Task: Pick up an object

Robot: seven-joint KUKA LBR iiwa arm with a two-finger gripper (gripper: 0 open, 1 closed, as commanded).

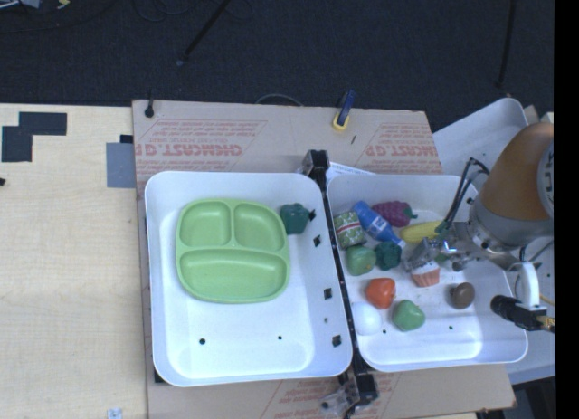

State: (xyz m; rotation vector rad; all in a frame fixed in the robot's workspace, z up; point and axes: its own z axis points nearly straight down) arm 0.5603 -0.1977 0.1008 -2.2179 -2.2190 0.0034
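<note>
The right bin point(452, 347) holds several toy foods: a blue bottle point(374, 221), purple grapes point(392, 213), a yellow banana point(419, 232), a small can point(348, 225), a green pepper point(360, 260), a dark green piece point(389, 255), a cupcake point(424, 273), a red pepper point(381, 292), a green fruit point(409, 315), a white egg point(366, 319) and a brown ball point(461, 295). My gripper point(440, 251) reaches in from the right and is low over the bin, just above the cupcake and beside the banana.
The left bin point(235, 345) carries a light green divided plate point(232, 251) and a dark green broccoli piece point(294, 217) at its right wall. A black divider point(333, 263) separates the bins. The arm's orange band point(520, 173) rises over the right bin's far right side.
</note>
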